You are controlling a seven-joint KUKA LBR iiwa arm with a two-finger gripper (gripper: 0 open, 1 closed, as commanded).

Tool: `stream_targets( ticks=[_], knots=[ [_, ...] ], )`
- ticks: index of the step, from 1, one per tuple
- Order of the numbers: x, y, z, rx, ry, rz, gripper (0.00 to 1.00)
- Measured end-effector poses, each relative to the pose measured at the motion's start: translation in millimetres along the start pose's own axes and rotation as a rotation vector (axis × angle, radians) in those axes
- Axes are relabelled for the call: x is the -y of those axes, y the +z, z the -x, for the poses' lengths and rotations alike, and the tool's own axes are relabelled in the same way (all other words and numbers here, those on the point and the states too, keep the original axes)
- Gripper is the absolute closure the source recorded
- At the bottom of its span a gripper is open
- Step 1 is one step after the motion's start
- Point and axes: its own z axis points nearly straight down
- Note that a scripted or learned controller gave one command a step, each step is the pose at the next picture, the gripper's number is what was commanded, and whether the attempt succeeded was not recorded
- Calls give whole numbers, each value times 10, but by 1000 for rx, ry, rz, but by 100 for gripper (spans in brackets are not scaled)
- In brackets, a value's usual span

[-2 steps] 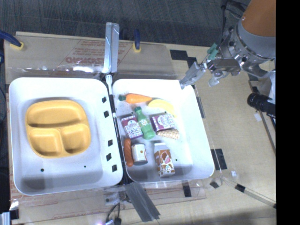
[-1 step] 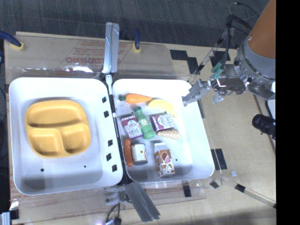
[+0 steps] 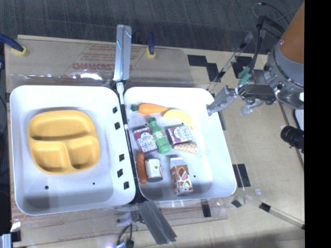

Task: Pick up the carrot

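1. The gripper (image 3: 220,101) hangs over the right rim of the right bin (image 3: 220,161), its grey metal tip slanting toward the bin. Whether it is open or closed cannot be told from this angle, and nothing shows in its grasp.
2. The carrot (image 3: 151,108) lies at the far edge of the right bin, well to the gripper's left, its long axis running across the bin with the green stub near the divider between the 2 bins.
3. Judgement: the step in hand is the approach. It would go best if the gripper crosses above the clutter, then descends straight onto the carrot's thick middle and closes across its narrow width.
4. The carrot looks like smooth, tapered orange plastic, so a grip near the pointed end may slip off.
5. The yellow lemon-like piece (image 3: 178,117) sits just beside the carrot's right end, rounded and glossy; a descent too far right could nudge it.
6. The green bottle (image 3: 159,137) stands just below the carrot, beside 2 maroon printed packets, a small can (image 3: 153,169) and a carton (image 3: 181,179).
7. The left bin (image 3: 20,190) holds a moulded yellow compartment tray (image 3: 63,140) with 3 matte wells.
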Motion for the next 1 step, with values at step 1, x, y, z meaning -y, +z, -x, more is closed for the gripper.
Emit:
stream_targets(
  ticks=[1],
  knots=[
    [-1,0,68,0,11,1,0]
  ],
)
